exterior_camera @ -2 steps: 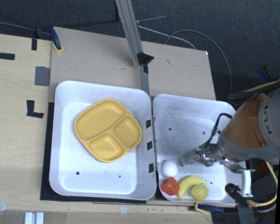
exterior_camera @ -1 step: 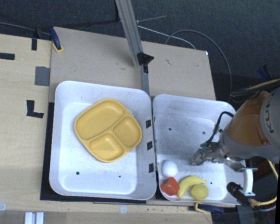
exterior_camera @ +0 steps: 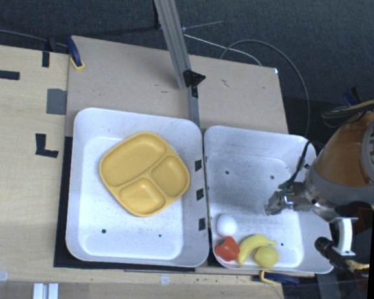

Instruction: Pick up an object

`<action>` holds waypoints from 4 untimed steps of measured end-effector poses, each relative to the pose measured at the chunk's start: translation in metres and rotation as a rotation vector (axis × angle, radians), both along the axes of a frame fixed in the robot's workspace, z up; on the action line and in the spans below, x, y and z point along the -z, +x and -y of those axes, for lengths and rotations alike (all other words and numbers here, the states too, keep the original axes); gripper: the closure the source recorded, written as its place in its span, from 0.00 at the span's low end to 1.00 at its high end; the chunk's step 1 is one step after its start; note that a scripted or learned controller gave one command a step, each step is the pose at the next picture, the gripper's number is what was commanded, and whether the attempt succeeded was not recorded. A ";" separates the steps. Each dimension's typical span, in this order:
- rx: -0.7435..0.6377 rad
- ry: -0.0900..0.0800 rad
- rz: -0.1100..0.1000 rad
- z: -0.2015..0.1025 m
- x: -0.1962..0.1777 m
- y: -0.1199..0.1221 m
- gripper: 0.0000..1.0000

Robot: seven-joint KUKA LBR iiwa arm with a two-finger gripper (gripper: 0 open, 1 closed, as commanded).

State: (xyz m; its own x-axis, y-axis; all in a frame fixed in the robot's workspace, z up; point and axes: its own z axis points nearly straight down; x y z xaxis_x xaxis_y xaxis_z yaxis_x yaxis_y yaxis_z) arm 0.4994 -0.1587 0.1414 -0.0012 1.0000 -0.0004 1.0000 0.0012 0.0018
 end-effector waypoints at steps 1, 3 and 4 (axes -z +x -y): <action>0.000 -0.001 0.002 0.004 -0.061 -0.004 1.00; -0.007 0.002 -0.002 -0.052 -0.096 0.009 1.00; -0.006 0.002 -0.003 -0.096 -0.099 0.021 1.00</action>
